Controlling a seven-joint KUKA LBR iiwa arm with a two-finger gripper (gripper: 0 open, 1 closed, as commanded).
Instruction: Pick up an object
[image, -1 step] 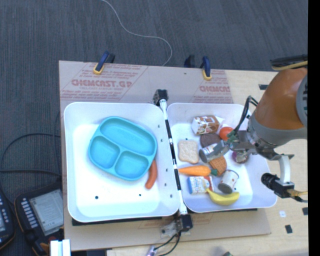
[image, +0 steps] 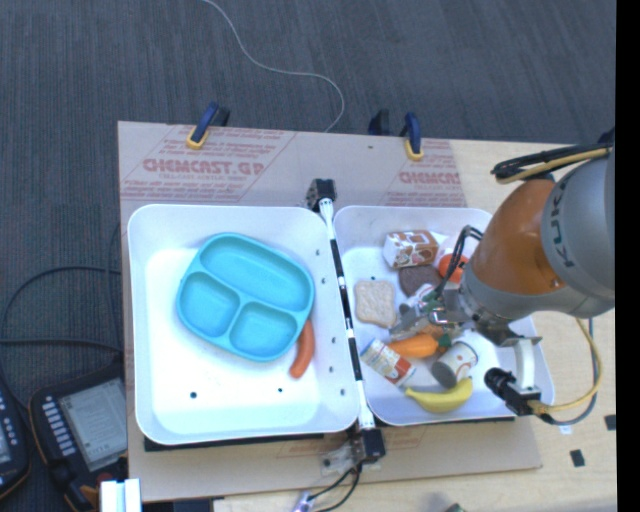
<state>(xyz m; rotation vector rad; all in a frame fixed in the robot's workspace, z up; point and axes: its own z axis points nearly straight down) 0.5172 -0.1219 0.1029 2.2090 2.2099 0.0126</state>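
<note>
We are reaching our claw down into the right bin, crowded with food, just above the carrot. We are not managing to tell how the claw stands.

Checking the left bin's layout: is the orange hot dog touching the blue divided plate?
Touching. The camera view shows the hot dog lying against the blue plate's lower right rim, no gap visible.

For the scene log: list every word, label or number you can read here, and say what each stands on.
"CHEMCAST GP", red print on the brown board behind the left bin.
"CHEMCAST", cut off at the clamp, same board behind the right bin.
Small carton label: too blurred to read.
Small can label: too small to read.
</note>
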